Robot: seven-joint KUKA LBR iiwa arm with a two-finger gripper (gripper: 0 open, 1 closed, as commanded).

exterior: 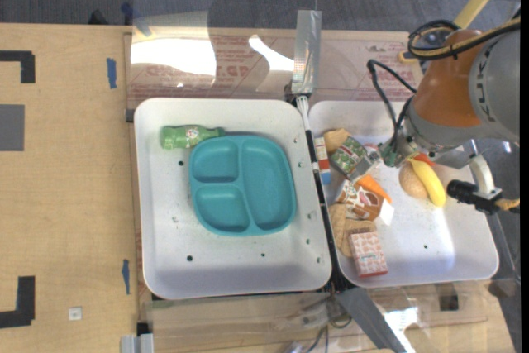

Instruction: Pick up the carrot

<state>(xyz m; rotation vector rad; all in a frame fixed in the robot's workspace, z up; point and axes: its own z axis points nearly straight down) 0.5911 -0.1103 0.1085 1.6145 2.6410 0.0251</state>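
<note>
The carrot (373,187) looks like a small orange wedge in the middle of the right bin (430,248), partly tucked against a brown and white carton (355,199). My gripper (392,153) hangs low over that bin, just up and right of the carrot, between a green packet (350,155) and a banana (429,180). Its tips are dark and lost among the items. The view does not show anything held in it.
A tan roll (411,177) lies by the banana. A pink box (368,252) and a brown biscuit (339,219) sit nearer the front. The left bin (157,244) holds a teal divided plate (242,182) and a green bottle (191,135).
</note>
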